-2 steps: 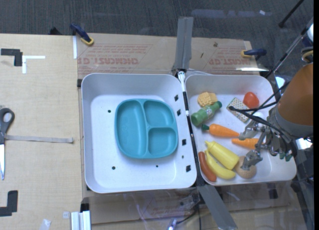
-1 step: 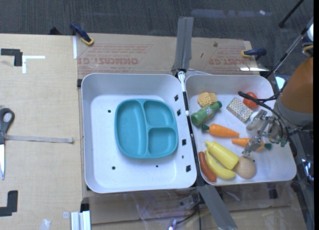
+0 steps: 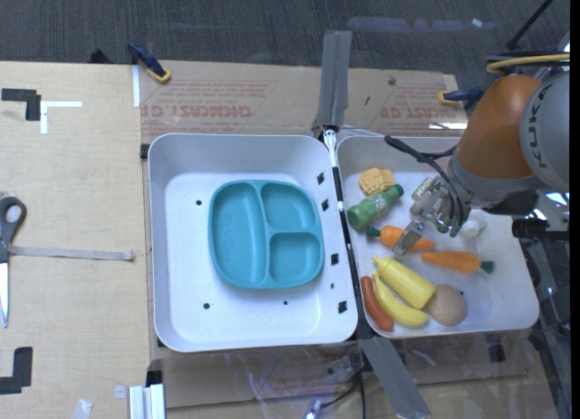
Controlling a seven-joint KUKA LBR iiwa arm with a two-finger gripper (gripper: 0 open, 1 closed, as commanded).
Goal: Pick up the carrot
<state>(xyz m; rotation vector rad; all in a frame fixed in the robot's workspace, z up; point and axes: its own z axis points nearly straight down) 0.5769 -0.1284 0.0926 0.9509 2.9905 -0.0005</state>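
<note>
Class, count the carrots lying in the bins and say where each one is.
2. One carrot lies in the right bin, right of the gripper; a second carrot lies under the gripper. Others may be hidden beneath the arm.

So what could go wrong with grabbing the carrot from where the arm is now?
Two carrots lie close together: a small carrot right at the gripper and a longer carrot beside it, so the gripper may nudge one while closing on the other. The green bottle and yellow banana crowd that spot too, and could get bumped or caught.
</note>
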